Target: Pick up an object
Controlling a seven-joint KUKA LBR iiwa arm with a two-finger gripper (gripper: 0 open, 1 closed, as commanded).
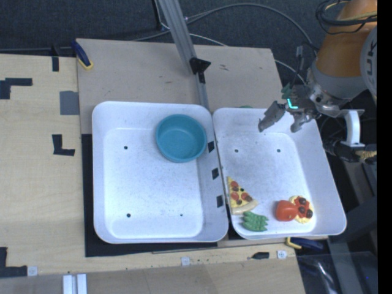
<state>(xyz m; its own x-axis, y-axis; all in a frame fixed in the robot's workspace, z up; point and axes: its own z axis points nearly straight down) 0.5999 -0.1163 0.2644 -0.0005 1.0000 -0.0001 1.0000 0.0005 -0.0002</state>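
Observation:
My gripper hangs over the far end of the right bin, fingers spread open with nothing between them. At the near end of that bin lie a pizza slice, a green leafy piece and a red and yellow toy food piece. All three sit well below the gripper in the view, apart from it. A blue bowl rests upright in the far right part of the left bin.
A grey slanted pole runs down to the gap between the bins. Black cables trail across the dark floor behind the bench. The arm's orange band stands at the right edge.

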